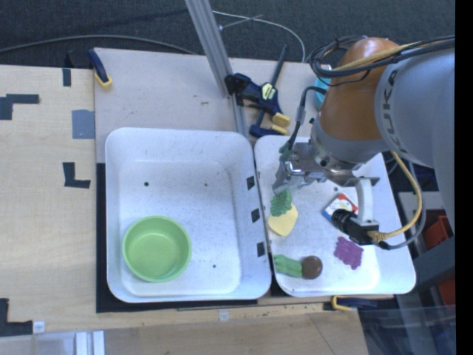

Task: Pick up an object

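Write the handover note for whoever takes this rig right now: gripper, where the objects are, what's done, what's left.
Gripper: low in the right bin, over its left side, just above the green and yellow object. Whether it grips anything cannot be seen.
Right bin also holds a green and brown piece near the front edge and a purple object.
Left bin: green bowl in the front left corner.
Done: arm lowered over a target.
Left: no object seen lifted yet; grasp and raise one.
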Tool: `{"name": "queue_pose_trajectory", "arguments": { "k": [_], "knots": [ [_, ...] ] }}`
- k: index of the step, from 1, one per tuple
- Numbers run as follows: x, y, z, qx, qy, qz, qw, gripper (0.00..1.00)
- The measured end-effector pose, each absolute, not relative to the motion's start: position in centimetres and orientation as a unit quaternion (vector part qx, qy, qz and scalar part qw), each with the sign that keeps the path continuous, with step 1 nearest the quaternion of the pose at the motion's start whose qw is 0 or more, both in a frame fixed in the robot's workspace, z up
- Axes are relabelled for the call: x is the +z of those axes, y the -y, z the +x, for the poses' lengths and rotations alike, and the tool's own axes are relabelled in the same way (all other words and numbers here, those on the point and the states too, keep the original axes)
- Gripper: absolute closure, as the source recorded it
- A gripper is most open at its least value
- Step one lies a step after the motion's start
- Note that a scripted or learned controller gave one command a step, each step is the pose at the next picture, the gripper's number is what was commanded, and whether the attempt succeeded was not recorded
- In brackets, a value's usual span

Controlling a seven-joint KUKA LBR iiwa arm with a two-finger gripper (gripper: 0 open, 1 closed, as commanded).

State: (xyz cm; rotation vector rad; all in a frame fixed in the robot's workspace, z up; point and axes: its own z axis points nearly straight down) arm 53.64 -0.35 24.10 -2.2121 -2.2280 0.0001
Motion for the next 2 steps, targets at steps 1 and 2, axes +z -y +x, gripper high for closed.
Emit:
{"name": "queue_pose_trajectory", "arguments": {
  "k": [1,2],
  "knots": [
    [24.5,-4.4,56.3,-0.0003,0.710,-0.705,0.001,1.00],
    [23.5,-8.4,59.2,0.0003,0.709,-0.705,0.001,1.00]
  ]
}}
